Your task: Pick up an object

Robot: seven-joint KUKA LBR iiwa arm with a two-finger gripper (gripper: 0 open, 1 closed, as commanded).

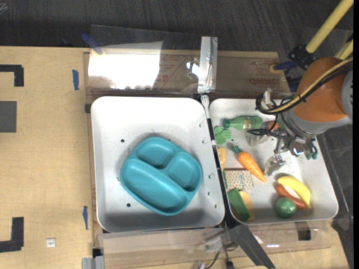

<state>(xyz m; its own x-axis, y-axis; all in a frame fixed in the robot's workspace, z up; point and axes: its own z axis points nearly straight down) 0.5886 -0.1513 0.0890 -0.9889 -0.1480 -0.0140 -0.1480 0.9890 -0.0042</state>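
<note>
the carrot [249, 162] looks like the likeliest thing to pick up: it lies in the right bin [328, 192], near that bin's middle, just to the left of the end effector [279, 160]. its long axis runs on a slant, green top toward the bin's far-left corner and orange tip toward the near-right. the end effector hangs low over the bin's middle-right, beneath the orange band of the arm [320, 97]; whether it is released or clenched i cannot tell, since cables and metal parts blur together there, and nothing can be made out in its grasp.

judging from this, the coming move turns on a short shift left and a turn of the wrist so the closing line crosses the carrot's slanted axis, not runs along it.

around it: a green bottle [242, 123] lies toward the far wall of the bin, a patterned card [238, 180] sits just beside the carrot's near side, a banana [295, 188] and a green ball [285, 207] rest toward the near-right corner, and a green and yellow toy [242, 203] lies at the near-left corner. the card touches or nearly touches the carrot and could be nudged. the left bin [106, 128] holds a blue divided plate [161, 174], well apart from the action.
</note>
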